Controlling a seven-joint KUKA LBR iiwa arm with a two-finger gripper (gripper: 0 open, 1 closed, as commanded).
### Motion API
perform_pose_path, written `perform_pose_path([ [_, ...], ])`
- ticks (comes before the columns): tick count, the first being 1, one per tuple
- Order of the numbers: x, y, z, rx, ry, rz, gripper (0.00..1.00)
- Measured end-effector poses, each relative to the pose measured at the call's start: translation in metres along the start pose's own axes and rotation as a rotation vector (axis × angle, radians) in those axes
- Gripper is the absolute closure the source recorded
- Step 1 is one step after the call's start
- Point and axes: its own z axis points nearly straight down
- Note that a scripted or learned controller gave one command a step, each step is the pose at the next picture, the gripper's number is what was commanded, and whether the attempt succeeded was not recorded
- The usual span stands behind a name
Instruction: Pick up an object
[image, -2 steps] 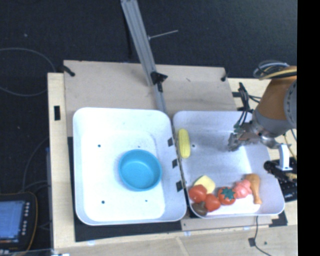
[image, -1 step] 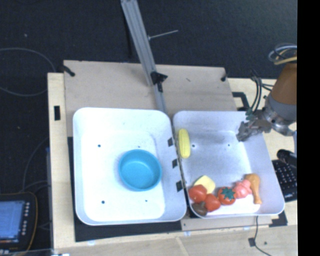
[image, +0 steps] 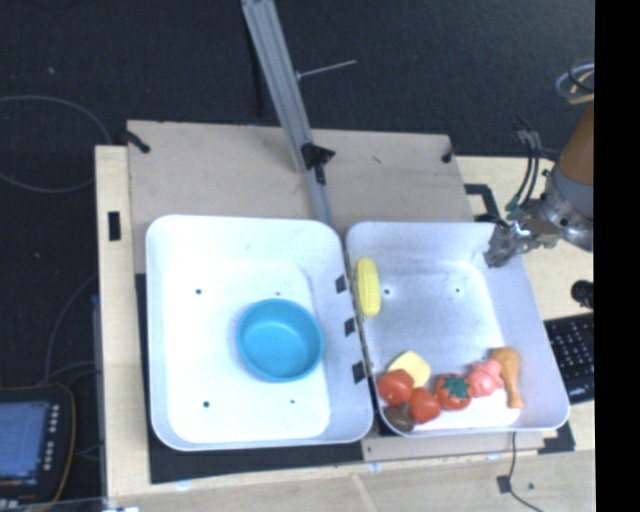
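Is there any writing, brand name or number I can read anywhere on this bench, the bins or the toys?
None can be read.
Handheld screen at the lower left: lit blue, contents too blurred to read.
Keyboard at the right: key markings too small to read.

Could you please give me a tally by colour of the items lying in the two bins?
Blue: 1, the bowl in the left bin
Yellow: 2, the corn and a yellow block
Red: 3, three tomato-like pieces
Pink: 1, a pink toy
Orange: 1, a drumstick
Total: 8
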Motion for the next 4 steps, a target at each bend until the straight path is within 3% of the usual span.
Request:
perform_pose_path([
  [1, -0.001, 0.001, -0.057, 0.001, 0.0, -0.002, 1.0],
  [2, 0.049, 0.019, -0.058, 0.004, 0.001, -0.003, 1.0],
  [4, 0.15, 0.025, -0.051, 0.012, 0.004, -0.003, 1.0],
])
